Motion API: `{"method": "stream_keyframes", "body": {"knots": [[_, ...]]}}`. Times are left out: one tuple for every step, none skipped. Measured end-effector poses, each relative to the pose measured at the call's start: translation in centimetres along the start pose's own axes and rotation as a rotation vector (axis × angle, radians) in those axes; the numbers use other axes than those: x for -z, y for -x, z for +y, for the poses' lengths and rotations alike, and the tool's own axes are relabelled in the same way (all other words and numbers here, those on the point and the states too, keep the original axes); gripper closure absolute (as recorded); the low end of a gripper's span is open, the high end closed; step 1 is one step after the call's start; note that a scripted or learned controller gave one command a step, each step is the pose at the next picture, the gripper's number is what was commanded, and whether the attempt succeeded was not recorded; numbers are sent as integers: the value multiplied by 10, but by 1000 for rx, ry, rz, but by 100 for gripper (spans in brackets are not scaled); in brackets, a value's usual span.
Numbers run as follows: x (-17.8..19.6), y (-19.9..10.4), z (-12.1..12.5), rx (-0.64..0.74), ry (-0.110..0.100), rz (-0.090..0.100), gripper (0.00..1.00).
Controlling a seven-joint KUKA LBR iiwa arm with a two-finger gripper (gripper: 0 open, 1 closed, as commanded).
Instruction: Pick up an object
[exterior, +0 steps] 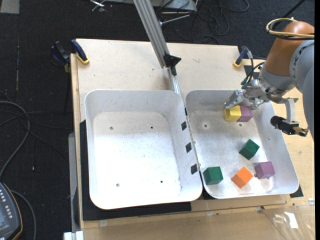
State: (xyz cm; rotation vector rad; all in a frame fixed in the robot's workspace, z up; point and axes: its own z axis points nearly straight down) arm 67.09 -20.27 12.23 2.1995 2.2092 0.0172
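I am reaching my gripper (239, 103) down into the far end of the right bin (283, 149). I cannot tell how it is set. A yellow block (232, 114) and a pale purple block (245, 114) are lying touching each other right under it. Nearer the camera from my gripper are sitting a dark green block (249, 148), a purple block (264, 169), an orange block (242, 177) and a green block (213, 175).

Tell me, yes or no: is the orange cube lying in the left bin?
No. The orange cube lies in the right bin, near its front edge between a green cube and a purple cube.
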Motion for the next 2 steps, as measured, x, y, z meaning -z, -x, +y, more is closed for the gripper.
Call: {"method": "stream_keyframes", "body": {"knots": [[-4, -3, 4, -4, 1, -1, 0], [-6, -4, 3, 0, -1, -1, 0]]}}
